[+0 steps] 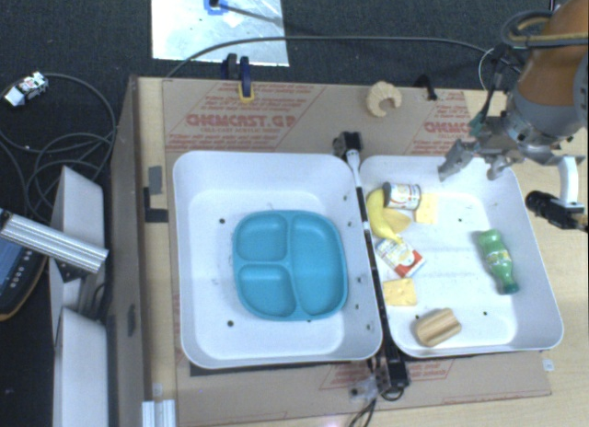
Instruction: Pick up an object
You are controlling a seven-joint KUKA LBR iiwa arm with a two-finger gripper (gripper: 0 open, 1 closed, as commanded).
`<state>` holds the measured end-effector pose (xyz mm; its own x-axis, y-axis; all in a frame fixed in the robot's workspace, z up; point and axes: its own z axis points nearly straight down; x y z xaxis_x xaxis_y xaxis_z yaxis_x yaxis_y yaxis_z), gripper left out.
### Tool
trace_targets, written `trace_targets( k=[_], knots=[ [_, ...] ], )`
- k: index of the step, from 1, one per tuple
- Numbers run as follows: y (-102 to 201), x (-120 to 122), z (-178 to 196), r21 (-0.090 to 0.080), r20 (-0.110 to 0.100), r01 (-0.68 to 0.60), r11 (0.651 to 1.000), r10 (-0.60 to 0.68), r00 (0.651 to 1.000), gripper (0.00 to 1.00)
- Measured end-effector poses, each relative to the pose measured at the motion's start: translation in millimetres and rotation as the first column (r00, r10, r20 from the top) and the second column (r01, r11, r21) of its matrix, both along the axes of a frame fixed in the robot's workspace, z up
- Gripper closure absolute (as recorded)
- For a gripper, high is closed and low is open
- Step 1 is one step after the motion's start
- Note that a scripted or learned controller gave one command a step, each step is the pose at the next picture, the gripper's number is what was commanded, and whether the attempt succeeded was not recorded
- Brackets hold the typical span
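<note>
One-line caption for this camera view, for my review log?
Gripper open above the right bin's far edge; green bottle, banana and can inside; blue tray in left bin.

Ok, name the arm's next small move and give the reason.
Probably lower the open pincer toward the green plastic bottle in the right white bin: the pincer holds nothing, hangs over that bin's far edge, and the bottle lies apart from the other items.

- Both bins point(276, 172) were plain white.
- The divided plate point(289, 265) was light blue.
- The bottle point(497, 261) was green.
- The banana point(385, 221) was yellow.
- The small can point(402, 197) was white with a red-marked label.
- The bread roll point(436, 327) was tan.
- The bench point(304, 117) board was light brown with red lettering.
- The arm point(552, 75) was grey with an orange band.
</note>
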<state>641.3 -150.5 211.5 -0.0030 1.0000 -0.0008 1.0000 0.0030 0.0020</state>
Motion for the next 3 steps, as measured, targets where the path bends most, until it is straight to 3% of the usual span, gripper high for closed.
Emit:
trace_targets(
  k=[1, 2, 3],
  knots=[
    [57, 16, -96, 0.001, 0.000, -0.003, 1.000, 0.003, 1.000, 0.00],
    [57, 13, -120, -0.011, 0.001, 0.001, 1.000, -0.001, 1.000, 0.00],
    [57, 27, -122, -0.007, -0.010, 0.003, 1.000, -0.003, 1.000, 0.00]
  ],
)
